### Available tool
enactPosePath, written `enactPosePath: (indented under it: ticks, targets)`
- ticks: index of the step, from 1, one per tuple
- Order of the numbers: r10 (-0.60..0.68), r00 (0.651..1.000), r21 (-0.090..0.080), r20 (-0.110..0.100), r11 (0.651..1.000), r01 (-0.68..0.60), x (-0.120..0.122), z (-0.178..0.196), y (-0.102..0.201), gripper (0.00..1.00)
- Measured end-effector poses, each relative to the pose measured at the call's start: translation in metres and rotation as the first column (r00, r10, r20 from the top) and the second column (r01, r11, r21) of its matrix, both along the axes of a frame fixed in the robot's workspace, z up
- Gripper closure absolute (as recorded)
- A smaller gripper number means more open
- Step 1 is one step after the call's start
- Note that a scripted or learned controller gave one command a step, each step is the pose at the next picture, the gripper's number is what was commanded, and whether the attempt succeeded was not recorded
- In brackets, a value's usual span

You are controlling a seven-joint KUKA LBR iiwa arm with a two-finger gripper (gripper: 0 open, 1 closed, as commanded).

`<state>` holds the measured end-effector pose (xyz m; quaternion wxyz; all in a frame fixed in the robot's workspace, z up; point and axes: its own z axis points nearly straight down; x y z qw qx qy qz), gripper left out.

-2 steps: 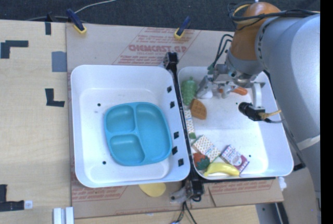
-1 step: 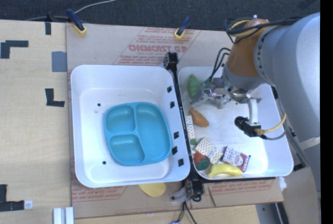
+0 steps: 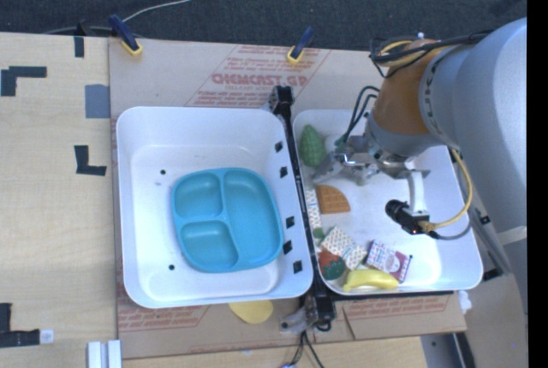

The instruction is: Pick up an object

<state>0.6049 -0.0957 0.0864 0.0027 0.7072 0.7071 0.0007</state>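
My gripper (image 3: 349, 161) hangs low over the upper left part of the right bin (image 3: 454, 264), below the orange band of the arm. A green object (image 3: 312, 145) lies just to its left, near the bin's wall. An orange-brown slice (image 3: 333, 200) lies just below the gripper. Nearer the front of this bin are a checkered piece (image 3: 339, 241), a small red and green piece (image 3: 331, 264), a yellow banana (image 3: 372, 279) and a dark pink packet (image 3: 388, 259). I see nothing held in the gripper.
The left bin (image 3: 145, 144) holds a blue divided plate (image 3: 228, 217). A black divider (image 3: 289, 178) runs between the bins. A yellow disc (image 3: 251, 311) lies on the cardboard in front of the left bin. The arm's bulk covers the right bin's far right side.
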Motion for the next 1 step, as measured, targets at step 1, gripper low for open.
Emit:
enactPosePath:
  ticks: [1]
  targets:
    - [0.001,1.0,0.001,0.001,1.0,-0.001,-0.033,0.0002,0.0014,0.0]
